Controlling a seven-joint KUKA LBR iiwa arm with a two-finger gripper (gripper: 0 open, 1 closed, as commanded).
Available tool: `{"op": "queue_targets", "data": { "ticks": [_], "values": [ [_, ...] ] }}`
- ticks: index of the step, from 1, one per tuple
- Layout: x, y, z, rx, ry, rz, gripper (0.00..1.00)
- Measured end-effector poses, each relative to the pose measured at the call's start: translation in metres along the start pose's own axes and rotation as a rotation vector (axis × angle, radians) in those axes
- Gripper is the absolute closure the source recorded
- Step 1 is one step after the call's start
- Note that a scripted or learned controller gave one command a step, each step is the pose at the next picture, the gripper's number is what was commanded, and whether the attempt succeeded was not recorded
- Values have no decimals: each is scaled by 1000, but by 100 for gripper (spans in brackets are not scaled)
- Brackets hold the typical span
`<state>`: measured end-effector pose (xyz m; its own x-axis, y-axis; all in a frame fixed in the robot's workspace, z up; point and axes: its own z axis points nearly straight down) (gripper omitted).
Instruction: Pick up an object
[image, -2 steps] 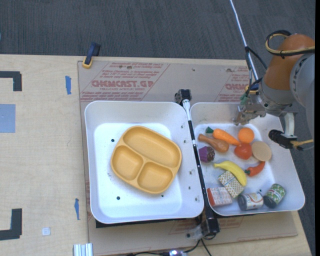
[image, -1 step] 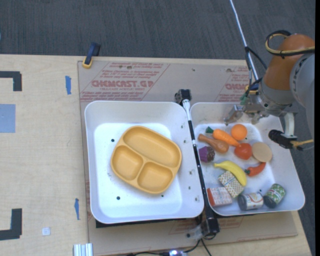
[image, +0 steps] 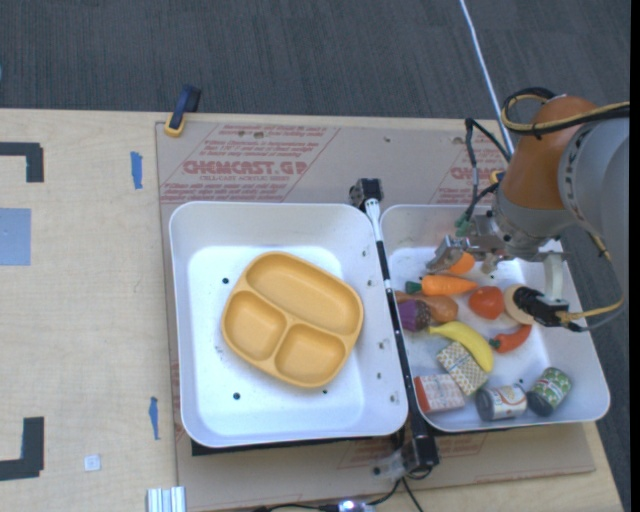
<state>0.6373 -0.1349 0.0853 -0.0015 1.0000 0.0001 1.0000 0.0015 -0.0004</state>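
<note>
I see a yellow divided plate (image: 291, 318) in the left bin (image: 190, 300). In the right bin (image: 590, 385) lie a carrot (image: 449, 285), tomato (image: 487, 302) and banana (image: 466, 340). The gripper (image: 468, 250) hovers above the carrot; I cannot tell its opening or hold.

Two white bins (image: 190, 300), one yellow divided tray (image: 291, 318), roughly ten toy food items (image: 470, 330), one gripper (image: 462, 250)
</note>
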Motion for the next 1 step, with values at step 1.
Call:
{"op": "queue_targets", "data": {
  "ticks": [1],
  "values": [
    [-1,-1,-11,7,0,1,100]
  ]
}}
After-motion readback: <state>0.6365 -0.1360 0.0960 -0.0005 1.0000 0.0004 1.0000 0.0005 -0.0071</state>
